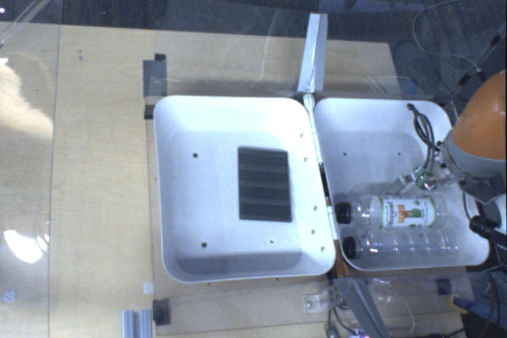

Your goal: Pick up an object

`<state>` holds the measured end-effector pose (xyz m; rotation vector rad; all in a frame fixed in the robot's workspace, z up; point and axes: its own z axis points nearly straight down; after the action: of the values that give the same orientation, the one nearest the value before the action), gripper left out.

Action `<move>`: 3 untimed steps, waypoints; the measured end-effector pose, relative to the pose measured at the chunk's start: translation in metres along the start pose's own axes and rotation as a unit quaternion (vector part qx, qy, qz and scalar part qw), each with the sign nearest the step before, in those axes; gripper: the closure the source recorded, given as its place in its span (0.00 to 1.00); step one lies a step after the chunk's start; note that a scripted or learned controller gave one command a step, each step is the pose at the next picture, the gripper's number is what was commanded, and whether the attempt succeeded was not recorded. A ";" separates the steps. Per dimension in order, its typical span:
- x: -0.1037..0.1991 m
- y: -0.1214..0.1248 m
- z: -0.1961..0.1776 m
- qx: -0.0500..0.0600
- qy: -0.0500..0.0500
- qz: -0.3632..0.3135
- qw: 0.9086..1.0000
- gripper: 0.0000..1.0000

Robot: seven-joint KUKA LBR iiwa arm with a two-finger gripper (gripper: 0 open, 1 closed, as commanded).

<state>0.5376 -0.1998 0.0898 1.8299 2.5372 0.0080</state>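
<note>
While the end effector hovers in the right bin, its state impossible to tell, the labelled bottle lies just below-left, long axis running left-right.

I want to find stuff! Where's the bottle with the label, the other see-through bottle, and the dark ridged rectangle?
labelled bottle (396, 213), camera view, on its paper label
clear bottle (404, 244), camera view, mid-body
dark ridged pad (264, 184), camera view, its centre
</note>
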 end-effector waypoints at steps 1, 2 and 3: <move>0.024 -0.025 -0.002 -0.004 -0.002 -0.113 0.994 0.00; 0.091 0.029 -0.001 -0.003 0.001 -0.126 0.992 0.00; 0.076 0.093 0.001 -0.001 0.001 -0.063 0.998 0.00</move>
<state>0.6017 -0.0987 0.0894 1.6660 2.6485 0.0109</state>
